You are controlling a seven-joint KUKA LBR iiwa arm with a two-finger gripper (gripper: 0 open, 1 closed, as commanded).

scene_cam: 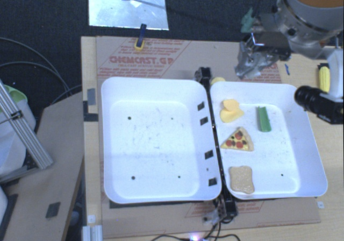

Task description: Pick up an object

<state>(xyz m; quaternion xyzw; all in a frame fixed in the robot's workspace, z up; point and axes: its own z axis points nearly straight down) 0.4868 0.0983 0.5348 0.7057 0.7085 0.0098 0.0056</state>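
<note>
The right bin holds a yellow cheese piece, a green stick, a pizza slice and a slice of toast. My gripper hangs above the back rim of the right bin, behind the cheese and the green stick, clear of all of them. Nothing shows between its fingers.
The left bin sits beside the right one, with black clips along the shared rim. A small yellow object lies just behind the rims. A black camera juts in at the right edge.
</note>
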